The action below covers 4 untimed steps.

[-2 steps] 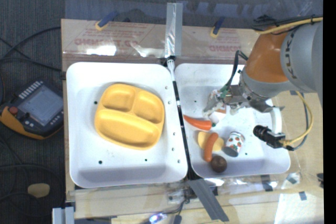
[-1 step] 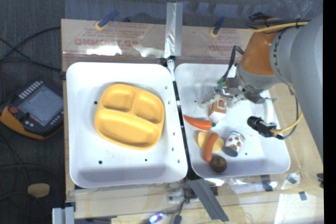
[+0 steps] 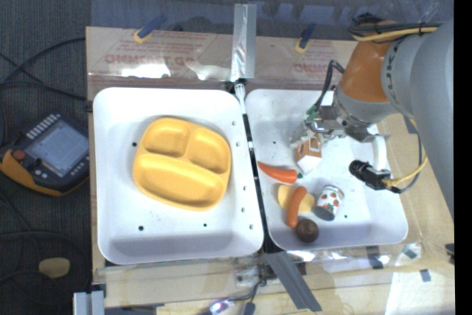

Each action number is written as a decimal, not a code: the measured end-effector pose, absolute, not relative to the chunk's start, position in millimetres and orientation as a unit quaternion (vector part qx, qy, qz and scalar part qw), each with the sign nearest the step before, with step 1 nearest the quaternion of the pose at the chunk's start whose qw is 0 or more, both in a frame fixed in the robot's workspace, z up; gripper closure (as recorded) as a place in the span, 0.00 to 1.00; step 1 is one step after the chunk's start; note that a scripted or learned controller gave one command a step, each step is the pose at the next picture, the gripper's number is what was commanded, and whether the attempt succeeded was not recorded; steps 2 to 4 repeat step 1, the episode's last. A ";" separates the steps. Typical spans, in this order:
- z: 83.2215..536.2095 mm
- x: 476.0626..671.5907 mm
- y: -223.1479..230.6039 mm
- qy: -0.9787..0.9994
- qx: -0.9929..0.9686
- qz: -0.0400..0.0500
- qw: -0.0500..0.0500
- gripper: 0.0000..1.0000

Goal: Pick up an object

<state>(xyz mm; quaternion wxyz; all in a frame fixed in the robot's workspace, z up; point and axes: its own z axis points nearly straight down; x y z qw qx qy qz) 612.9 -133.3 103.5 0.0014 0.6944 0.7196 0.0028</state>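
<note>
Now at the carton: pincer low in the right bin

We see the arm (image 3: 402,77) reaching in from the right, its pincer (image 3: 318,130) down over the right bin (image 3: 383,221), just above a small white-and-orange carton (image 3: 309,153). Whether the pincer is wide or narrow we cannot tell. Near the carton lie a carrot (image 3: 278,172), a sausage (image 3: 296,206), a yellow piece (image 3: 285,195), a painted cup (image 3: 329,202) and a dark round fruit (image 3: 307,231). Left, the other bin (image 3: 118,232) carries a yellow tray (image 3: 182,161).
</note>
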 end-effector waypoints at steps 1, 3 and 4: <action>246.7 606.6 -67.3 0.742 0.670 -0.001 0.000 1.00; 246.7 606.6 -67.3 0.742 0.670 -0.001 0.000 1.00; 246.7 606.6 -67.3 0.742 0.670 -0.001 0.000 1.00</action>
